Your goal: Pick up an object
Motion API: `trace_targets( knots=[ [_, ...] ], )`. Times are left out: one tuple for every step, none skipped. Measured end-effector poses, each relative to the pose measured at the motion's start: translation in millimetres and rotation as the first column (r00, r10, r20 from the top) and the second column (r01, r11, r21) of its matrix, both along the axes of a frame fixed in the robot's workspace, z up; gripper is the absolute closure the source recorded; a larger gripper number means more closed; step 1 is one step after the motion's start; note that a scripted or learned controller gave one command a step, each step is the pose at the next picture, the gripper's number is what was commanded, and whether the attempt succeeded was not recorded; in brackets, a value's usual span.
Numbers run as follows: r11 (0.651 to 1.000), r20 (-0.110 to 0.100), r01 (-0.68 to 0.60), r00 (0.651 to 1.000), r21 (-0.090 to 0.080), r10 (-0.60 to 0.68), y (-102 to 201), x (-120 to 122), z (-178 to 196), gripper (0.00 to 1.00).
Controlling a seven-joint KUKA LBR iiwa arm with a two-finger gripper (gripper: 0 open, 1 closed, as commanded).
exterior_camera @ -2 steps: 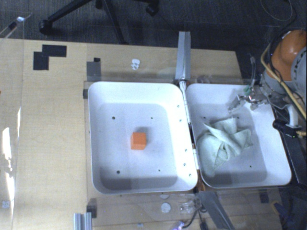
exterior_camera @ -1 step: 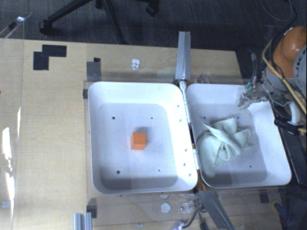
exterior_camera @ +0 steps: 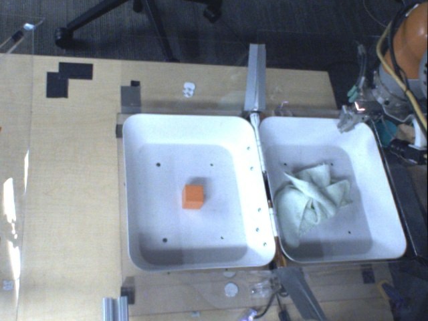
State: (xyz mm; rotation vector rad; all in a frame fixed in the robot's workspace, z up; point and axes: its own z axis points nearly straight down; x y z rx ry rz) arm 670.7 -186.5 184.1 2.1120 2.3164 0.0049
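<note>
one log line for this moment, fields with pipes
arm: at right edge, above right bin corner | cube: left bin, untouched | cloth: right bin, crumpled | pick: not yet

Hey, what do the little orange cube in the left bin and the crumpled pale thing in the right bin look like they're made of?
The small orange cube looks like matte foam or plastic: flat even colour, crisp edges, no shine; which of the two is unclear. The crumpled pale grey-green cloth looks like soft woven fabric, judging by its folds and limp draping. Both shallow white bins appear to be smooth moulded plastic, with rounded corners.
</note>
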Motion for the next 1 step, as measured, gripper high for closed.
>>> trace_targets(
  knots=[
    [0.998, -0.003, 0.058, 0.998, 0.001, -0.058, 13.9, -0.8, -42.5, 1.0]
  ],
)
